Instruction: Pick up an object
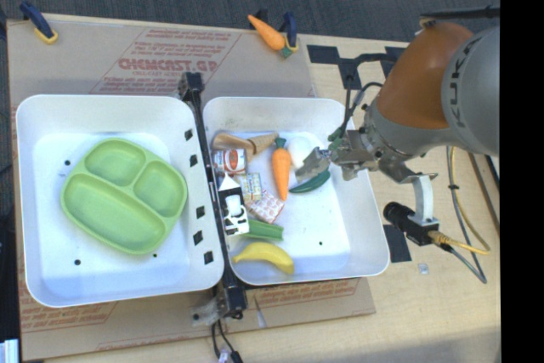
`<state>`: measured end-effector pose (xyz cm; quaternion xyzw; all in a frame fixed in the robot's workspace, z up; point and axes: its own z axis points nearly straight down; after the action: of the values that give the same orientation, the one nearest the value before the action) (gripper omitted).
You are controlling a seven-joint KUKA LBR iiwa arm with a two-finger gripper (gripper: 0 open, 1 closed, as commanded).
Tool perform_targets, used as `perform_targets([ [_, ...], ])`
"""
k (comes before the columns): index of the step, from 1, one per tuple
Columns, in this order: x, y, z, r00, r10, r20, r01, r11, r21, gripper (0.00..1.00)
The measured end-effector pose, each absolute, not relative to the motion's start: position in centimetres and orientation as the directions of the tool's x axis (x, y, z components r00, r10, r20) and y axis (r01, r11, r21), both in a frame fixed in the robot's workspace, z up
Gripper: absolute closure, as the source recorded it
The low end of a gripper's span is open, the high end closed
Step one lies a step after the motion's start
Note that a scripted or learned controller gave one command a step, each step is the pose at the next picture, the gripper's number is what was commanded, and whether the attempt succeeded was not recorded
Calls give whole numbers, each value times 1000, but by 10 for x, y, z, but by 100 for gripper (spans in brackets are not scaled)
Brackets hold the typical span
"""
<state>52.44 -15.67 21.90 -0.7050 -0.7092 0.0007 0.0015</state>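
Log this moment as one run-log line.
arm: in right bin | gripper: over green pepper, beside carrot | grasp: unconfirmed | left bin: green plate

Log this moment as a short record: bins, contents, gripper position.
left bin: green divided plate
right bin: carrot, banana, can, dark green pod, small packets
gripper: over right bin's right half, beside the carrot, above the dark green pod
outside bins: second carrot at the board's top edge

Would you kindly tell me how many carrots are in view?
2. One carrot lies in the right bin, beside the claw; the other carrot is clipped at the board's top edge. More may hide under clutter.
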Motion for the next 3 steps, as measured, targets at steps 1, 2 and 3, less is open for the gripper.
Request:
perform_targets([
  [1,476,-178,91,-7,1000,-2,1000,7,0,0],
  [2,580,-173,92,-6,1000,1,1000,6,-1,0],
  [3,580,-173,102,-7,1000,2,1000,7,-2,100],
])
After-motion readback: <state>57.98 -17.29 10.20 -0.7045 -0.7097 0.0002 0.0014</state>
